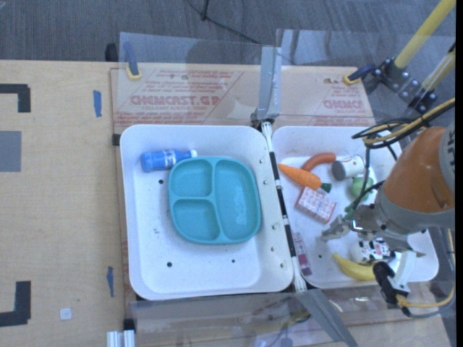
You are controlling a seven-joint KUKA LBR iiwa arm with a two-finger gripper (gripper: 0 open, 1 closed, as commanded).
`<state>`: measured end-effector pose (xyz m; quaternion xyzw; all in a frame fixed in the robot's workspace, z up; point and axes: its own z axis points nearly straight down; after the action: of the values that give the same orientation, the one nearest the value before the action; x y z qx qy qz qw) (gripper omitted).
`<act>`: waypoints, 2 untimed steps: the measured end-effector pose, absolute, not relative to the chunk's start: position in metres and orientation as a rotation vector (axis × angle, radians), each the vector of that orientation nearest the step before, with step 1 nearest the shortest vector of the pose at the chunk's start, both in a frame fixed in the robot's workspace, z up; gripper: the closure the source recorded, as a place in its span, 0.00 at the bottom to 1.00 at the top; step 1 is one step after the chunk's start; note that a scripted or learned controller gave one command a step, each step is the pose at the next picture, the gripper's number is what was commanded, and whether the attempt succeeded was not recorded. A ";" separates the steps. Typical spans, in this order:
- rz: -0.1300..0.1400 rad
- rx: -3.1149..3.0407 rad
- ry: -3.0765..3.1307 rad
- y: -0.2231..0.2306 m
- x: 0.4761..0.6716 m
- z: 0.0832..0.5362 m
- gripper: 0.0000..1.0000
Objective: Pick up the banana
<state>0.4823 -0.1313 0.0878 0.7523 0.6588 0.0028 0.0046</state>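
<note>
Yellow banana (354, 267) lay in the right bin (422, 270), near that bin's front edge, apart from the other items there. Gripper (346, 227) hung just above the banana, toward the bin's middle, not touching it; nothing sat between its fingers, and whether they were spread or closed couldn't be told from this angle. Grey arm (419, 190) with orange band covered the bin's right side. Behind the gripper, deeper in the same bin: red-and-white packet (315, 204), carrot (300, 176), a red-orange piece (318, 160), white cup (347, 167), something green (359, 187). Left bin (145, 266), beside the right bin, held a teal divided plate (214, 199) and a blue bottle (164, 158).
</note>
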 end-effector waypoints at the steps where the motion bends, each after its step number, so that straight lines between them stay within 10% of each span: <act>1: 0.011 2.227 2.206 -0.159 0.483 0.088 0.00; 2: 0.003 1.401 2.798 -0.127 0.486 0.088 0.00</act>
<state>0.4860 -0.1265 0.0883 0.4477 0.8942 0.0009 0.0063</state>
